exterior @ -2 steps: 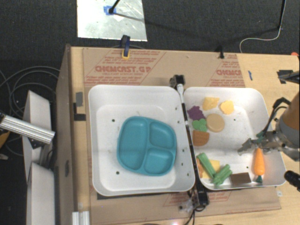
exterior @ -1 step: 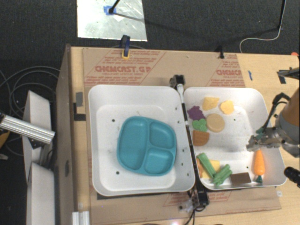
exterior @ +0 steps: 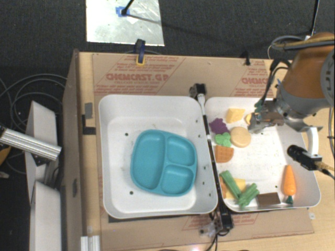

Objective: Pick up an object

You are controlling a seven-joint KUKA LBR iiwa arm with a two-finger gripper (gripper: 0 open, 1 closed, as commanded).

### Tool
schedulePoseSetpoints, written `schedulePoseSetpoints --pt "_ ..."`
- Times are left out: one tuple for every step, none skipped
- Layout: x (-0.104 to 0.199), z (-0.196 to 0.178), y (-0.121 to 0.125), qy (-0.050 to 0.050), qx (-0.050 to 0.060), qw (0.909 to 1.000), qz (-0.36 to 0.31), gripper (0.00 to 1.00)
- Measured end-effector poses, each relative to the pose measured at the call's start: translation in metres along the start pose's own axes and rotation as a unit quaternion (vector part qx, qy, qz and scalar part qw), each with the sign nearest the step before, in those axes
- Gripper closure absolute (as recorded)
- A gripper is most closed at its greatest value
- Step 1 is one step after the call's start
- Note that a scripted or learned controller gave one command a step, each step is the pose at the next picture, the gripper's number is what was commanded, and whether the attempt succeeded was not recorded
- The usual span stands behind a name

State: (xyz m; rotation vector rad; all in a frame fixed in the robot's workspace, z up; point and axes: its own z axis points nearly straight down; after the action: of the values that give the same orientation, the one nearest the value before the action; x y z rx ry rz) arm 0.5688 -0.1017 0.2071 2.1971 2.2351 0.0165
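Cardboard-topped bench, two white bins: left bin has a blue divided plate, right bin has toy food. Gripper hangs just beside the round tan cookie; honestly can't tell its state.

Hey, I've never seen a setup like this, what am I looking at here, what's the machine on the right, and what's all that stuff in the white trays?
This is one camera fixed above a bench, looking down at a slant. The robot arm, grey with an orange band, reaches in from the right; its gripper hangs over the right bin.

The left bin holds a blue divided plate. The right bin holds toy food: a cheese wedge, purple grapes, a round tan cookie, a green piece, a waffle, green stalks, a brown bar and a carrot.

I cannot tell whether anything is held.
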Motion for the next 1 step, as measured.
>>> schedulePoseSetpoints --pt "-0.0078 0.0035 -0.0055 -0.001 0.005 1.0000 0.007 0.00"
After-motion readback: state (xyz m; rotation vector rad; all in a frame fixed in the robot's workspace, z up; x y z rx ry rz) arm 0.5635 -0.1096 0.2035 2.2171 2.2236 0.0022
